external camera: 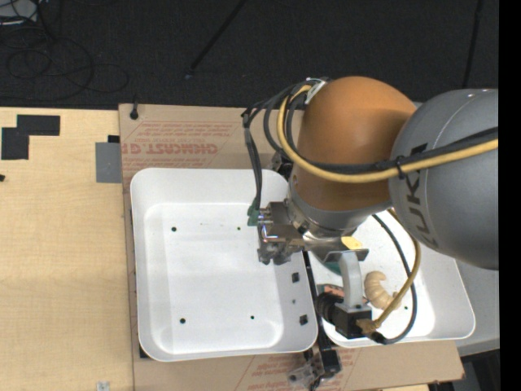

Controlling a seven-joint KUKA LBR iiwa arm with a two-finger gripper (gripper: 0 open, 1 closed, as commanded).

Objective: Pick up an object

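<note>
The left bin (155,243) lies on a cardboard sheet (179,141) on the bench (57,243). The right bin (444,304) sits just beside it, to its right, with a small object (376,287) in it. The arm (358,153) hangs over the left bin's right rim

- The left bin (203,275) and the right bin (457,316) were smooth white plastic with a soft sheen.
- The sheet (179,133) beneath them was matt brown cardboard, printed in red.
- The bench (57,259) showed pale, matt wood grain.
- The arm's orange band (350,129) was smooth and glossy, and its grey shell (464,161) had a duller, satin finish.
- The beige object (376,286) looked smooth.
</note>
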